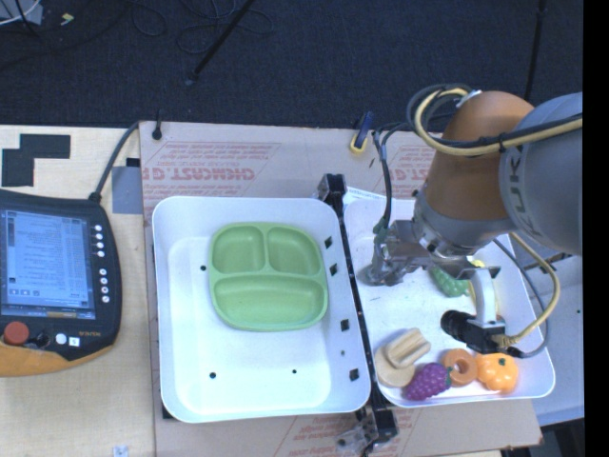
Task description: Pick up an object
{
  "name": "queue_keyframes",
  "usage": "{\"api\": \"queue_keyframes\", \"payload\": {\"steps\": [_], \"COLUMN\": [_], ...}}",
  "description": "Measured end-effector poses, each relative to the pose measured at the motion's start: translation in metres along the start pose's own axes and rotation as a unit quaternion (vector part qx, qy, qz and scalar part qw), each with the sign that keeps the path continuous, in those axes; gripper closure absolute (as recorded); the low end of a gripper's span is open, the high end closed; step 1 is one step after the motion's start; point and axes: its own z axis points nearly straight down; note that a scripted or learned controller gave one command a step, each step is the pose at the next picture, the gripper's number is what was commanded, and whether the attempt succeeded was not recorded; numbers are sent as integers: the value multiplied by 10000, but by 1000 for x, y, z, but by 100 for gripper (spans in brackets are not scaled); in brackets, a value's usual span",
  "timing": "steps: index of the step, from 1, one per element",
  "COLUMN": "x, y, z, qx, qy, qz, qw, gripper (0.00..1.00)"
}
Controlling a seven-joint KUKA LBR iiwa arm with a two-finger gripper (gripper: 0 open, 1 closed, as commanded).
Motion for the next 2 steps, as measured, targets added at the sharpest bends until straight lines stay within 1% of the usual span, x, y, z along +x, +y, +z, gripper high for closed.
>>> {"api": "queue_keyframes", "payload": {"steps": [1,2], "x": [48,49], "y": [14,17], "z": [-11,-11], "qx": [-13,-8], "qy": [-2,-12], "qz": [-5,15], "qw": [10000,10000], "gripper": [100,100]}}
